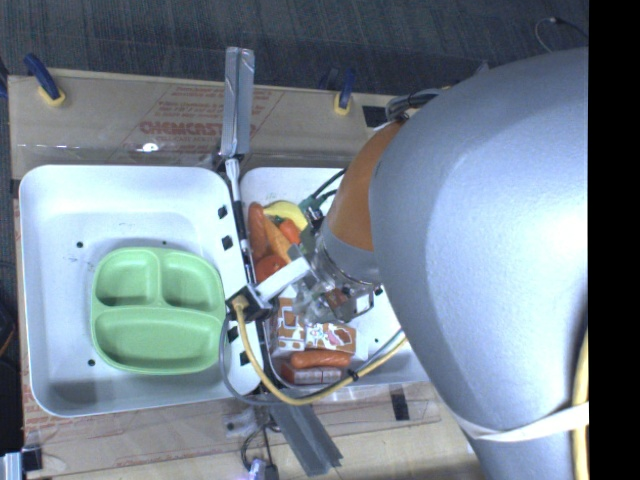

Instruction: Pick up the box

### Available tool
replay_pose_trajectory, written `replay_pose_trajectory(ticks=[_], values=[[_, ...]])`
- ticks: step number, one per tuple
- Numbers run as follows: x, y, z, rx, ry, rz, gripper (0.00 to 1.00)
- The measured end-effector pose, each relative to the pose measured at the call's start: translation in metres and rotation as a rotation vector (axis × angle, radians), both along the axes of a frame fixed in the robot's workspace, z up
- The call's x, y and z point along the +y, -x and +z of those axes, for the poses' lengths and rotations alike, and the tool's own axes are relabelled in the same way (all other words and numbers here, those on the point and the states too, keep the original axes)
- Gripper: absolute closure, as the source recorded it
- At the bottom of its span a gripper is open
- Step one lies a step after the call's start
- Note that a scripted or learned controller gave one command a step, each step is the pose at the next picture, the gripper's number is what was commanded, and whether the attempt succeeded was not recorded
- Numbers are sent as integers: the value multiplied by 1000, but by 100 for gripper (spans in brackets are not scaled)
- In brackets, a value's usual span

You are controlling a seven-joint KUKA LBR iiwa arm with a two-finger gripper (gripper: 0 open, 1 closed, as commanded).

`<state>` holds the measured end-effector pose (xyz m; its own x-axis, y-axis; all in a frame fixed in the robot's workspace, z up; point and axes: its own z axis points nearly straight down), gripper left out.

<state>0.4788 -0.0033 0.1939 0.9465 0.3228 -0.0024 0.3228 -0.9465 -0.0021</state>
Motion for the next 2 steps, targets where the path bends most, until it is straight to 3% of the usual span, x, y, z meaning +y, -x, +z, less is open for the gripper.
replay_pose_trajectory(ticks=[1, 2], values=[[0, -4, -4, 5, -4, 324, 100], [-88, -32, -53, 3, -3, 359, 100]])
